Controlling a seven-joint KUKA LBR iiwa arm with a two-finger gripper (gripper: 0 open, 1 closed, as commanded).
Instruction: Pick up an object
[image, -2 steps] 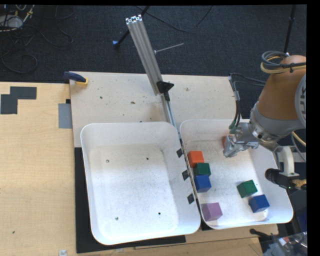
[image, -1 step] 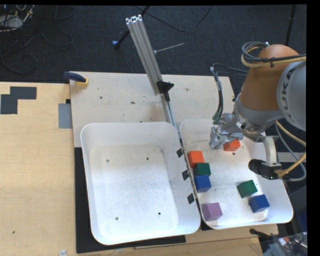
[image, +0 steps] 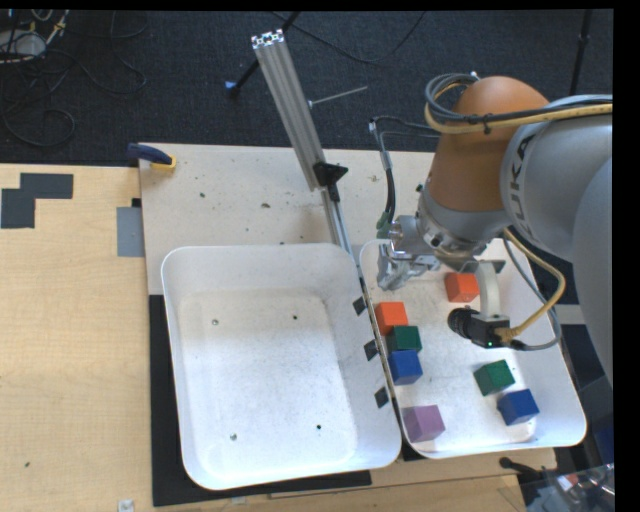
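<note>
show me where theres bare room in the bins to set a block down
The left bin has a bare white floor, wall to wall. In the right bin, open floor lies between the purple block and green block. Its left edge is crowded, blocks packed below the gripper.

One fixed camera above bench (image: 70, 300), slanted down; both bins (image: 200, 300) mid-frame, arm (image: 560, 170) entering upper right.

Partial dark lettering on the grey arm (image: 560, 170), upper right of the frame, cut off and unreadable, no other text legible
</note>
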